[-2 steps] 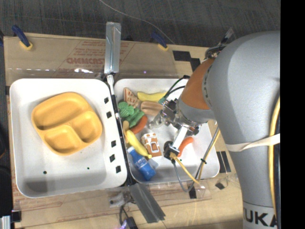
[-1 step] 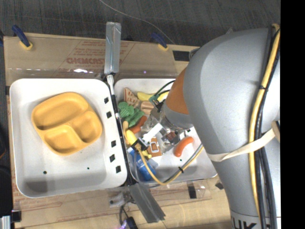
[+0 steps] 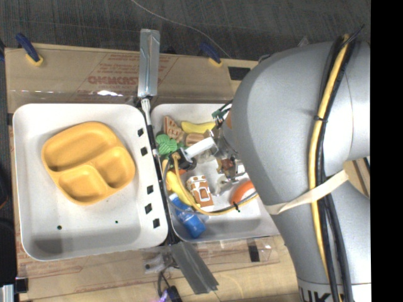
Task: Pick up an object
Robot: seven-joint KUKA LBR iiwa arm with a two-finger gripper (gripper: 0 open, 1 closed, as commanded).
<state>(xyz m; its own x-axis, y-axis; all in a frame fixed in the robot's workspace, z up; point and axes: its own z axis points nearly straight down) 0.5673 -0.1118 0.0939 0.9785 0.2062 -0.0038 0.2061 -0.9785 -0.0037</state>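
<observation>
Left bin (image 3: pixel 25 168): shallow, white; holds one yellow divided tray (image 3: pixel 88 162), lying flat and slightly turned, towards the bin's far-left part; bare floor around it on every side.

Right bin (image 3: pixel 220 226): shallow, white, just beside the left bin; crowded; every candidate for picking lies here. Contents, left to right: green toy (image 3: pixel 165 145) against the left wall; brown flat piece (image 3: pixel 171 129) just behind it, touching; long yellow piece (image 3: pixel 174 184) nearer the camera along the same wall; blue item (image 3: pixel 190 222) at the near-left corner, touching the yellow piece's end; banana (image 3: pixel 196 127) at the far side; white-and-orange carton (image 3: pixel 200 190) mid-bin; orange round item (image 3: pixel 243 190) partly under my arm.

My pincer (image 3: pixel 225 162): low in the right bin, between the banana and the orange round item, just beside the carton; whether it is spread, pressed together or pinching anything I cannot tell, my own wrist covering it.

My arm (image 3: pixel 296 137): grey, bulky, covering the right bin's right part.
</observation>
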